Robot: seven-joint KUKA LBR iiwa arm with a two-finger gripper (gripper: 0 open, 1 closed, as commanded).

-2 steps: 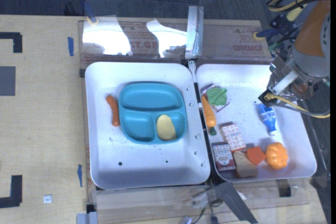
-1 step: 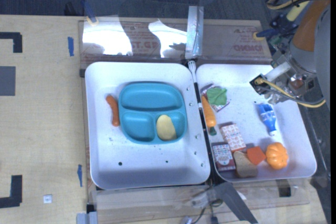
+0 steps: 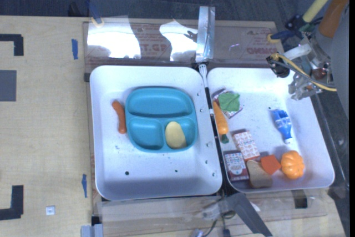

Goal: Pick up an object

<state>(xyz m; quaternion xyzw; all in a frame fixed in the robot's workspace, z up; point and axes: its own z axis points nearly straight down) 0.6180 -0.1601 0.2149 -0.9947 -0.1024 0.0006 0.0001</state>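
Whether the pincer was open or closed could not be told; it was seen at two o'clock over the right bin, where a crowded five-o'clock cluster around the pumpkin risked a fouled grasp

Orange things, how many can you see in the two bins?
4. A sausage-shaped one lies left of the blue tray in the left bin. A carrot, a small block and a pumpkin lie in the right bin. More may hide underneath.
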